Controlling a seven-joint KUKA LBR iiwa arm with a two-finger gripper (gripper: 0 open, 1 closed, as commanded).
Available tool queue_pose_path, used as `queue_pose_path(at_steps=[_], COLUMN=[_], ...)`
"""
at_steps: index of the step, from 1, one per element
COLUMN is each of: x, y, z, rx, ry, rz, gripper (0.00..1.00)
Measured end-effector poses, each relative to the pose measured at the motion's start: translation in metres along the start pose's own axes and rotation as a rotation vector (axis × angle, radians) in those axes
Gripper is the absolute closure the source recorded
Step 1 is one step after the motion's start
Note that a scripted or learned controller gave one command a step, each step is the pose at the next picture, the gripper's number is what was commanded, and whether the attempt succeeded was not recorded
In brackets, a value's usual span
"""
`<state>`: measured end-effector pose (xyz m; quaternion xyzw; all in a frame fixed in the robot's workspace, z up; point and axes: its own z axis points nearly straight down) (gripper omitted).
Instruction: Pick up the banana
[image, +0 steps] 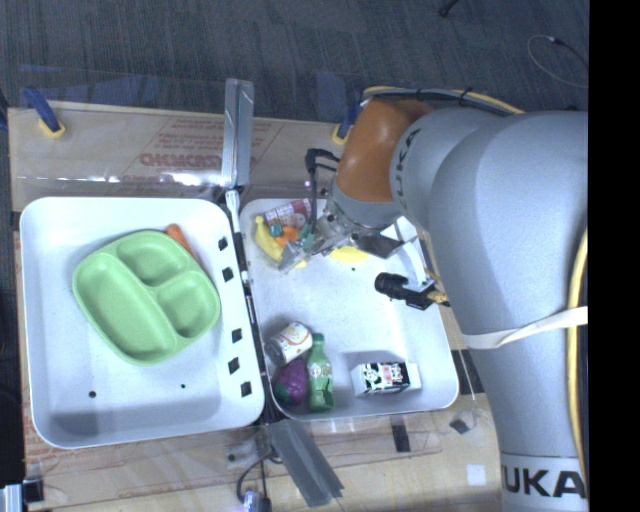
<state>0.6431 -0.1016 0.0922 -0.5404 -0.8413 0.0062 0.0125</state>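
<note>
The claw (312, 240) sits low in the far left corner of the right bin (350, 300), under the orange band (372, 150) of the grey arm (500, 230). It is sunk in a small heap of things there, and whether its fingers are apart or together cannot be told.

Just left of the claw lies the banana (266, 238), yellow and curved, resting on the bin floor close to the far wall and the left wall. It is touching or nearly touching the heap around the claw; nothing shows it lifted or gripped. Beside it sits a small orange thing (289, 233), and behind it a red and white packet (285, 213) against the far wall. A yellow patch (350, 255) shows on the floor just right of the claw, partly under the arm.

Further right, a black cylinder (398, 288) juts from the arm over the bin.

At the near end of the same bin, well apart from the claw, stand a white can (291, 342), a purple thing (292, 382), a green bottle (319, 375) lying just beside it, and a black and white carton (383, 377) to their right.

The left bin (60, 400) holds a green tray (146, 295) with three hollows, tilted across its middle. A carrot (178, 238) pokes out at the tray's far right edge.
</note>
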Motion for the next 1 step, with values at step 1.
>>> queue_pose_path(at_steps=[1], x=[0.0375], y=[0.0298], z=[-0.0968], rx=[-0.021], ry=[-0.009], rz=[0.313], gripper=[1.00])
